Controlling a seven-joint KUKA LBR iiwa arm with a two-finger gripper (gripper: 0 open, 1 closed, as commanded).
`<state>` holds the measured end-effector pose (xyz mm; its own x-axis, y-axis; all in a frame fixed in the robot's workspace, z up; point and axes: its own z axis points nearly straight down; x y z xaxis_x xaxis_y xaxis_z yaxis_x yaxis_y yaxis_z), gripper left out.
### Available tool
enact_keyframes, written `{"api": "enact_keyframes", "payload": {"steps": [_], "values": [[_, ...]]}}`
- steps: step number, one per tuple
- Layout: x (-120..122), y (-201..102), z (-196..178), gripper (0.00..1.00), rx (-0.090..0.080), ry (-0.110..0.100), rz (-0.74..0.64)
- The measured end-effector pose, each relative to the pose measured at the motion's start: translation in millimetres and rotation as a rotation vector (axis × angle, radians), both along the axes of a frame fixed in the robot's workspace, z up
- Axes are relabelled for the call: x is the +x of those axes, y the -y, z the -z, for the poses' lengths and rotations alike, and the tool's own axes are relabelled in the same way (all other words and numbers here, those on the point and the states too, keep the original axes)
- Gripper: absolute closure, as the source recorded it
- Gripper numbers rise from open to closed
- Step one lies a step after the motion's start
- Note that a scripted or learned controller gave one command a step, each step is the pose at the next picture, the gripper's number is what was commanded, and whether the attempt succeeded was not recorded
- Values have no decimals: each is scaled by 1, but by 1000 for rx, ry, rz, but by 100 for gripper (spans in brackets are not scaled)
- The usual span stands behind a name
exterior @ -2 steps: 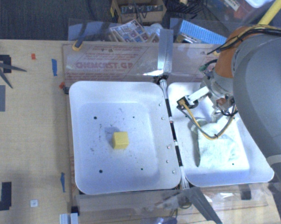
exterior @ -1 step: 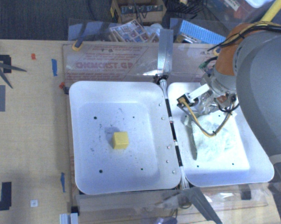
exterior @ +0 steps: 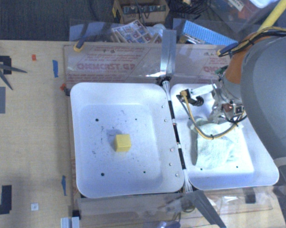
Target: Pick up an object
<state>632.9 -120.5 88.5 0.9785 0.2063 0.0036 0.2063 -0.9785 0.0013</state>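
A: Arm's low over the cloth (exterior: 214,151) in the right bin (exterior: 262,167); gripper (exterior: 218,115) grip state, I can't tell.

B: Block (exterior: 123,142) sits left of it. Descend square, bunch fabric.

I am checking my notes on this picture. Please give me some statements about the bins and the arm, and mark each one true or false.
1. A yellow block lies in the left bin. True.
2. A white cloth lies in the right bin. True.
3. The gripper hangs over the left bin. False: it is over the right bin.
4. The yellow block touches the cloth. False: they lie in different bins.
5. The arm has a blue band above the wrist. False: the band is orange.
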Motion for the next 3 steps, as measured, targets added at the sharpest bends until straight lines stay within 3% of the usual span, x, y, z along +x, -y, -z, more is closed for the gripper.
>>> {"api": "enact_keyframes", "payload": {"steps": [1, 2, 3], "values": [[-11, 62, 1, 100, 0, -1, -181], [15, 101, -21, 100, 1, -5, -11], [-27, 101, -16, 100, 3, -8, -2]]}}
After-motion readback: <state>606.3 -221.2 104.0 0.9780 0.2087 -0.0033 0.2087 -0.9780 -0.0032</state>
